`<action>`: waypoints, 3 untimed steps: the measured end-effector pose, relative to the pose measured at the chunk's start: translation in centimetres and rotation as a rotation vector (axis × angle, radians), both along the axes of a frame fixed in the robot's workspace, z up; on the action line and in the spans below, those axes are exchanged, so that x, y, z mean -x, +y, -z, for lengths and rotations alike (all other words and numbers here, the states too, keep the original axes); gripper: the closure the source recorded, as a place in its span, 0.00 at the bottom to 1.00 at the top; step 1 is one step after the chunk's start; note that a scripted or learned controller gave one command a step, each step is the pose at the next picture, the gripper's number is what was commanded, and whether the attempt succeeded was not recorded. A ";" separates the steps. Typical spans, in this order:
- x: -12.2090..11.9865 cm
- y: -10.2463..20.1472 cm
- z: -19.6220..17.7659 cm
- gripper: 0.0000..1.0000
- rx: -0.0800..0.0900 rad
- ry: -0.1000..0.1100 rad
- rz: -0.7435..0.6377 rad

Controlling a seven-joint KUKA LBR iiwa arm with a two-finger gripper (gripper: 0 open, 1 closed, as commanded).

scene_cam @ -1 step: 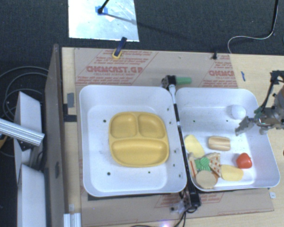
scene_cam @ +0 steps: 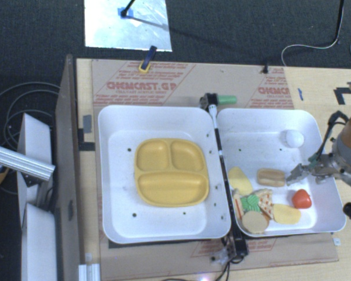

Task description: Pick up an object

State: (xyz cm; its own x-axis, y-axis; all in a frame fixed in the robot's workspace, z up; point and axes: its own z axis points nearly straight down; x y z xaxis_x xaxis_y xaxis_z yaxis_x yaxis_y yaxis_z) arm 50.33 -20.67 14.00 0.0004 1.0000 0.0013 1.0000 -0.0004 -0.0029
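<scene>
The right bin [scene_cam: 263,119] holds several toy foods: a white ball [scene_cam: 293,138], a tan bread piece [scene_cam: 271,177], a pale yellow piece [scene_cam: 240,181], a red tomato-like piece [scene_cam: 302,199], a yellow slice [scene_cam: 286,214], a pizza slice with green [scene_cam: 258,203] and a round brown disc [scene_cam: 255,222]. My gripper [scene_cam: 305,173] reaches in from the right, low over the bin. It sits just right of the bread piece and above the red piece. Nothing shows between its fingers.
The left bin [scene_cam: 114,157] holds a yellow divided plate [scene_cam: 171,172]. A clamp with a green handle [scene_cam: 218,100] sits at the top of the divider between the bins. Cardboard lies under both bins, and cables run at the left and the top right.
</scene>
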 end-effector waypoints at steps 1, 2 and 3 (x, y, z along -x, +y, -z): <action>1.8 0.2 2.9 0.00 0.000 -0.001 -0.001; -4.0 10.5 -0.6 0.00 -0.001 -0.011 -0.016; -1.3 7.4 2.9 0.00 0.002 0.000 0.001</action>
